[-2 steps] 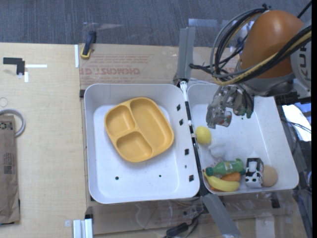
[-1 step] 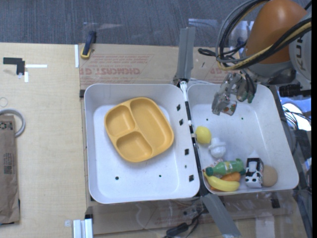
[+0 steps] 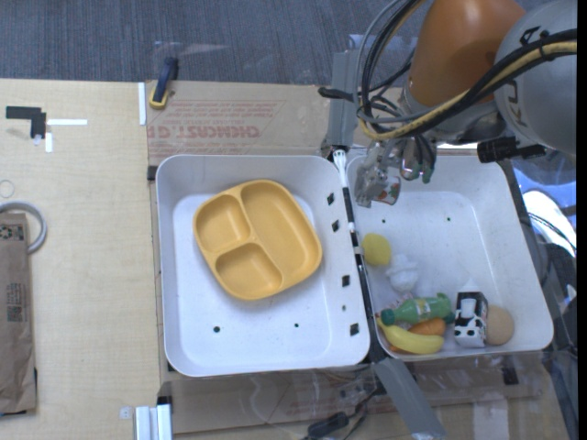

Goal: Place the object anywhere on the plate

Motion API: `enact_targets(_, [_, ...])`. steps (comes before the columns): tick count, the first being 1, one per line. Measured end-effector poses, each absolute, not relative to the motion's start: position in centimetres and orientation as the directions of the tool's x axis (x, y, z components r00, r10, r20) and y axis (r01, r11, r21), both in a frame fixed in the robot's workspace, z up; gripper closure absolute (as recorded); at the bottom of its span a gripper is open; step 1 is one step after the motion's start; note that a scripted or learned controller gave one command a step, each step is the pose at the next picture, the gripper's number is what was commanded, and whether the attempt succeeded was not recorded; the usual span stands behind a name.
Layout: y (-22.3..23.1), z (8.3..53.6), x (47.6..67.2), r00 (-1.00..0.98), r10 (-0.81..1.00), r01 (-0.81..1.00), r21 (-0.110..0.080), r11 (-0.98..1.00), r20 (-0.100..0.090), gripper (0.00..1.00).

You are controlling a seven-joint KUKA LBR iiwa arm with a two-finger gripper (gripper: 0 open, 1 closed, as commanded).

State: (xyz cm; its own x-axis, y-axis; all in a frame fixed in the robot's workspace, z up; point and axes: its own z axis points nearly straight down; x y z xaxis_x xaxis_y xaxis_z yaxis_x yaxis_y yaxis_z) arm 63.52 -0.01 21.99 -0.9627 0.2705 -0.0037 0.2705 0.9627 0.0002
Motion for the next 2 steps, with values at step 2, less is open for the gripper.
enact_targets(2, [-4.0, 19.2, 52.1, -0.989, -0.15, -0.15, -0.001, 0.989, -0.001, 1.0])
